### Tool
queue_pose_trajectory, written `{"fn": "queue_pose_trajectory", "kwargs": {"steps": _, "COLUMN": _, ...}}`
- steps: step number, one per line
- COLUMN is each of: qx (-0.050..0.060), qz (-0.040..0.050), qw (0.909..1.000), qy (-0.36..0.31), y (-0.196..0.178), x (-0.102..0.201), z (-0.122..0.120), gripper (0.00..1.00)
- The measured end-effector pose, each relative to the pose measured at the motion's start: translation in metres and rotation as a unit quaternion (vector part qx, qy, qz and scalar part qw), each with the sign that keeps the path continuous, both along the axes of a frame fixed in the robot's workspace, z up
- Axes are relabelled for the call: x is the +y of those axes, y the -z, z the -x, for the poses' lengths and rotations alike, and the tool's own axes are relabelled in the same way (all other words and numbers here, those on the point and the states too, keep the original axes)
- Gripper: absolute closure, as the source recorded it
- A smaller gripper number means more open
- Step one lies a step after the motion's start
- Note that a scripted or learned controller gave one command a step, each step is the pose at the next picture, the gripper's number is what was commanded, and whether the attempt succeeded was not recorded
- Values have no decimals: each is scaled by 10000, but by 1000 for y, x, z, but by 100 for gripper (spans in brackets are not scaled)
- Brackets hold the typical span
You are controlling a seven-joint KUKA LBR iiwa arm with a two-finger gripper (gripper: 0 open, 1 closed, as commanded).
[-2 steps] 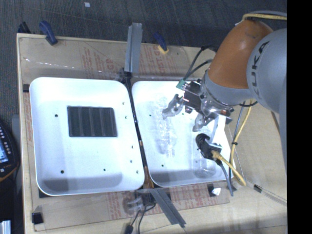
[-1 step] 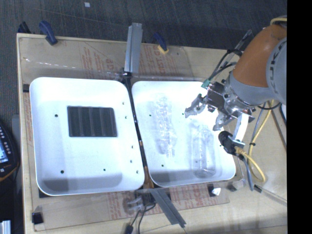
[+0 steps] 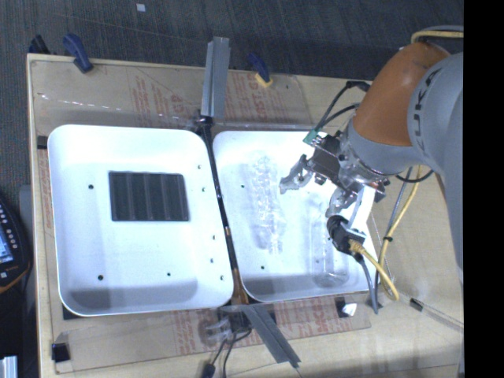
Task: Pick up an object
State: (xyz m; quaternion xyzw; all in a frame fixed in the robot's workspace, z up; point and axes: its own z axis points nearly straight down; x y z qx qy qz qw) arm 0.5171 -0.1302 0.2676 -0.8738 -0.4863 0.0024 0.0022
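Gripper hangs spread and empty over the right bin; centre your descent on the clear plastic object.

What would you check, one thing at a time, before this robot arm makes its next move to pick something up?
1. Something to pick: ok. Clear plastic items lie in the right bin.
2. Hand over that bin: ok, it is above the bin's right half.
3. Hand lined up with an item: cannot tell; the clear pieces blur into the white floor.
4. Object between the fingers: not ok, none visible.
5. Left bin: ok, it holds a dark ribbed block, away from the arm.
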Motion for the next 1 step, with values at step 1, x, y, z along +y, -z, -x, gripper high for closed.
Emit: {"fn": "queue_pose_trajectory", "kwargs": {"steps": 1, "qx": -40, "qz": 10, "qw": 9886, "qy": -1507, "y": -32, "x": -14, "z": 14, "gripper": 0}}
